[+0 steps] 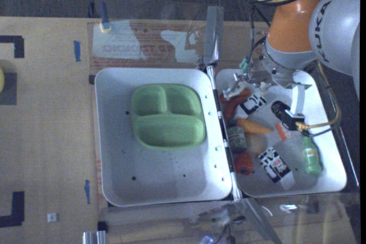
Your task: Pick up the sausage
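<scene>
The sausage (231, 106) is a dark red-brown curved piece lying in the right bin (331, 180), close to its left wall. My gripper (242, 86) hangs low over the bin's far left part, just above and behind the sausage's upper end. The grey wrist with its orange band covers the bin's far side. Nothing shows as lifted off the bin floor.
Around the sausage lie an orange carrot (255, 126), a green can (236, 138), a red round item (244, 163), a black-and-white packet (273, 164) and a green bottle (311, 158). The left bin (114, 180) holds a green divided plate (167, 116).
</scene>
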You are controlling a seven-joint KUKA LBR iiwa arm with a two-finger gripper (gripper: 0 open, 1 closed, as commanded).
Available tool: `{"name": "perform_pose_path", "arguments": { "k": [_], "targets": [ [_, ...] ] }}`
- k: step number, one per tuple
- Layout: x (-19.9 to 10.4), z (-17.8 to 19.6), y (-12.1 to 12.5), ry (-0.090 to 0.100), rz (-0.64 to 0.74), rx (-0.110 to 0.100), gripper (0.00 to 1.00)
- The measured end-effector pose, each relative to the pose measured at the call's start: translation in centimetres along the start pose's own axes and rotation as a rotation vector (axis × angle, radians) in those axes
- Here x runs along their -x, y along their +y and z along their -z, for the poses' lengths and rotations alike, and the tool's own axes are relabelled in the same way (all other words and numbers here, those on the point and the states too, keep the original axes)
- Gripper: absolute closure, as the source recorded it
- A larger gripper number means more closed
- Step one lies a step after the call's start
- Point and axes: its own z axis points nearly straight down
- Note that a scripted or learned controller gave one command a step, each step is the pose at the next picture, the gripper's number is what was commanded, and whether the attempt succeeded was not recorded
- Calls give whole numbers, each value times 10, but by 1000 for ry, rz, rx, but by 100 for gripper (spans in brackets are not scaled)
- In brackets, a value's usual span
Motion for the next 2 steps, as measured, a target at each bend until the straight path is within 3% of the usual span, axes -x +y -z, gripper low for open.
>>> {"name": "perform_pose_path", "arguments": {
  "k": [1, 2],
  "targets": [
    [19, 1, 15, -1, 14, 5, 0],
    [59, -89, 23, -1, 202, 5, 0]
  ]
}}
